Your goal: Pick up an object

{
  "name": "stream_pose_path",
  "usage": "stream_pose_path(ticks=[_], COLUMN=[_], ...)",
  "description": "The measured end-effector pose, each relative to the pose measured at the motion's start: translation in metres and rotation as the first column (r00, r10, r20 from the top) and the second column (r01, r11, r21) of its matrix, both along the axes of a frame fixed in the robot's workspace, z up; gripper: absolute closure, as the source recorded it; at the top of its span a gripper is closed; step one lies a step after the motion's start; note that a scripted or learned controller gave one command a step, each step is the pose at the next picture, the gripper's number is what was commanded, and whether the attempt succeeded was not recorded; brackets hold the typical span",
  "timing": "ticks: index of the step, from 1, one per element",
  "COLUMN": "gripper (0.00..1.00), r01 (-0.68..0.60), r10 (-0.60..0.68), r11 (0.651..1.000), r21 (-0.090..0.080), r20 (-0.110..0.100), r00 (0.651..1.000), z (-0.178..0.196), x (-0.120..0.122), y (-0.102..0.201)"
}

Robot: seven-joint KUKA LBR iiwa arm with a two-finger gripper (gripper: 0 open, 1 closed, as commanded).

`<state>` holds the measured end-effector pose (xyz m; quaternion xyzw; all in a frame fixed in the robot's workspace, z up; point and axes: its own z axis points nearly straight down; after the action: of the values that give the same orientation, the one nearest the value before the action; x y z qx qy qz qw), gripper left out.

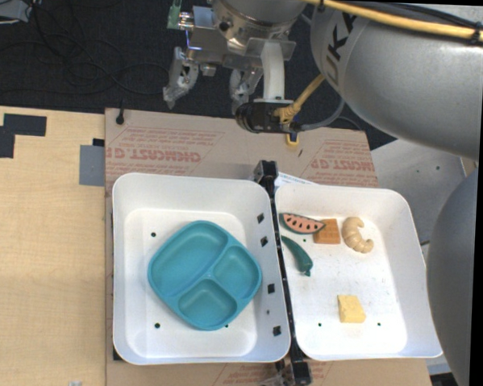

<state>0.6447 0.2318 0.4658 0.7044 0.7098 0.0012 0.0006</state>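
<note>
My gripper (211, 83) hangs high at the top of the view, above and behind the two bins, open with nothing between its fingers. The right bin (396, 317) holds a watermelon slice (302, 224), an orange-brown block (328, 232), a croissant (357, 234), a green pepper (297, 254) and a yellow cheese cube (351, 308). In the left bin (130, 319) lies a teal divided plate (204, 273). All of these lie well below and in front of the gripper.
Brown cardboard (187, 149) lies under the bins. A black clamp (267, 175) joins the bins at the back, another (290, 380) at the front. The large grey arm (409, 68) fills the upper right. The wooden bench (36, 258) stretches to the left.
</note>
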Motion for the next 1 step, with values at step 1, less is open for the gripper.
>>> stream_pose_path(ticks=[1], gripper=[0.00], r01=[0.007], r10=[-0.007], r11=[1.000], r21=[-0.009], r20=[-0.022], r00=[1.000], z=[-0.1118], x=[-0.0018], y=[-0.0123])
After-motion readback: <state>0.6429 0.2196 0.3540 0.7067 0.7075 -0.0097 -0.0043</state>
